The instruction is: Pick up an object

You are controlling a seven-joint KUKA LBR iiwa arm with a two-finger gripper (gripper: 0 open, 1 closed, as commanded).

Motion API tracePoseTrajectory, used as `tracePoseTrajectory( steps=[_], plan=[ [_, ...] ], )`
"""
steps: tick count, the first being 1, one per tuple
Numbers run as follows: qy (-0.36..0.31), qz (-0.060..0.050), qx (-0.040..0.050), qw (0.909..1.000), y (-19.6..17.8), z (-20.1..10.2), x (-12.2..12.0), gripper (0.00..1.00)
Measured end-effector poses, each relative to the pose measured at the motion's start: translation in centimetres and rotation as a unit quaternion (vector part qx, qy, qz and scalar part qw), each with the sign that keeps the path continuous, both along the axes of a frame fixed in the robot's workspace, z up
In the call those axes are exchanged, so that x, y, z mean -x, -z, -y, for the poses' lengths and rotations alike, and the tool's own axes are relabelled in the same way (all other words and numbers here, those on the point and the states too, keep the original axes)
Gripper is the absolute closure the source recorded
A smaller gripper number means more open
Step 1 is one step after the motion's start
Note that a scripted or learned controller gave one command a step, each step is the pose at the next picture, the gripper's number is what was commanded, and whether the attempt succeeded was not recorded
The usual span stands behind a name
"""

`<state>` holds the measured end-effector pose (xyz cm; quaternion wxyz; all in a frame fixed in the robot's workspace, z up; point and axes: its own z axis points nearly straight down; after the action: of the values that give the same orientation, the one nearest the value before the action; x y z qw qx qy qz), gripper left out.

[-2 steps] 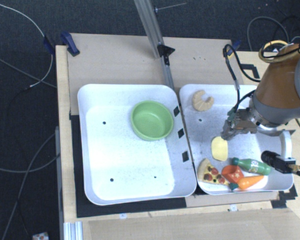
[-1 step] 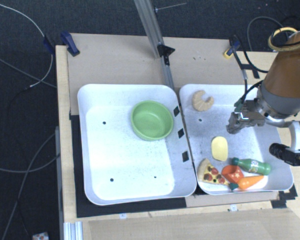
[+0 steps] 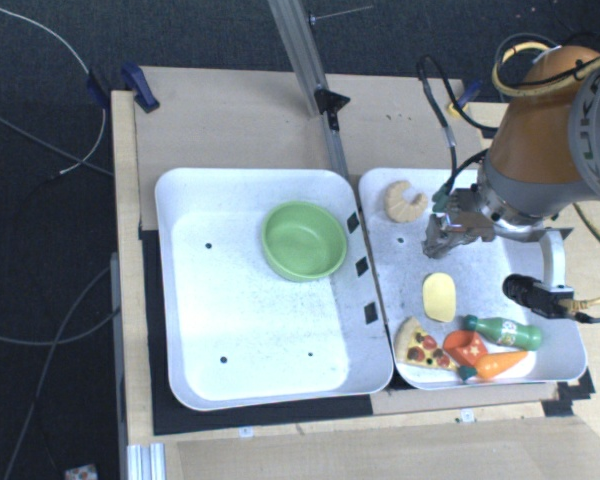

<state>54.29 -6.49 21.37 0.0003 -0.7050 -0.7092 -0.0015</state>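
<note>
The arm (image 3: 545, 118) reaches in from the right and hangs its jaws over the upper middle of the right bin (image 3: 380, 193), low above the white floor. The gripper (image 3: 442, 240) sits between two candidates: the croissant (image 3: 406, 201) just beside it toward the bin's far corner, and the yellow piece (image 3: 439, 297) a little nearer the front. That position looks like a descent onto bare floor or a setup for one of those two; which one is meant cannot be told. Whether the jaws stand wide or narrow cannot be told either, since the wrist body hides them from above, and nothing shows between them.

The right bin holds all the small goods. Besides the croissant and the yellow piece, the front edge carries a crowded cluster: a pizza slice (image 3: 420, 346), a red piece (image 3: 464, 347), a carrot (image 3: 499, 365) and a green bottle (image 3: 504, 332) lying on its side, all touching or nearly so. That crowding probably makes them harder picks than the two loose items near the jaws.

The left bin (image 3: 185, 208) holds one thing, a green bowl (image 3: 303, 239), upright near its far right side, well apart from the gripper. Both bins rest side by side on the counter (image 3: 230, 108).
</note>
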Motion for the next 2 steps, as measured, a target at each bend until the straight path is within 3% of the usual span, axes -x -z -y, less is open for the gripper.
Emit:
tracePoseTrajectory(
  steps=[2],
  plan=[
    [0.000, -0.001, -0.0005, 1.0000, -2.4, -10.3, -2.2, 1.00]
  ],
)
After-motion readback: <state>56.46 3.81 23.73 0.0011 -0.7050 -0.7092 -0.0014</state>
